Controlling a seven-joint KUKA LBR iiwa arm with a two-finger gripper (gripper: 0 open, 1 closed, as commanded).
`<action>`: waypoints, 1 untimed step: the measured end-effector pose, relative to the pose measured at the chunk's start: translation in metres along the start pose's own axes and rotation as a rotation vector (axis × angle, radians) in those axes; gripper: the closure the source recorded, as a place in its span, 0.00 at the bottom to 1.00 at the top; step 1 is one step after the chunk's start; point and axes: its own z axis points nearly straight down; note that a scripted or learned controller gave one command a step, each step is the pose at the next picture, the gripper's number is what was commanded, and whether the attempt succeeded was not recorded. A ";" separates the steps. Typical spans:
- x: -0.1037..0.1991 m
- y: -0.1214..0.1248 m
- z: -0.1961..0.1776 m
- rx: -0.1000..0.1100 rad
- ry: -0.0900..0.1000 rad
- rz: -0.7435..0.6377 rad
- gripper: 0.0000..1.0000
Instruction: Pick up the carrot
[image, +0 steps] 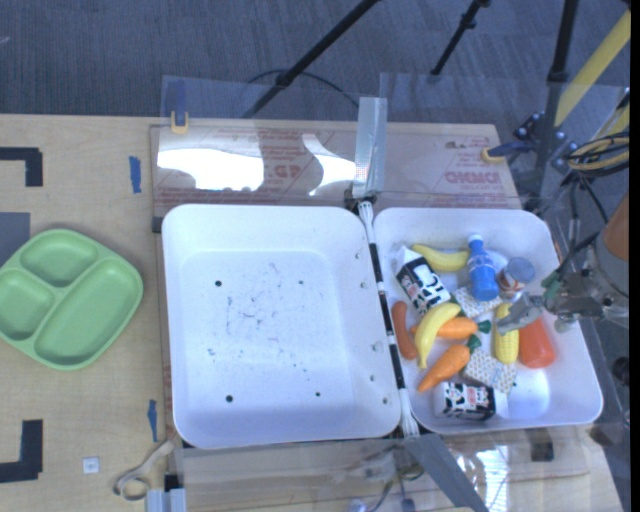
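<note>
The right bin (575, 395) holds a crowded heap of toy food; the left bin (270, 420) stands beside it. The carrot (443, 366) lies near the heap's middle, its long axis slanting from its leafy end at upper right to its tip at lower left. The gripper (520, 315) hangs above the bin's right half, so the carrot lies to its lower left, near but apart; whether it is spread or closed cannot be told. A banana (432, 328) and a second orange piece (459, 327) press close above the carrot, a patterned packet (487, 370) just beside its top; these could crowd the approach.
</note>
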 end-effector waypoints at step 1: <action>0.072 0.013 0.044 0.000 0.000 -0.099 0.00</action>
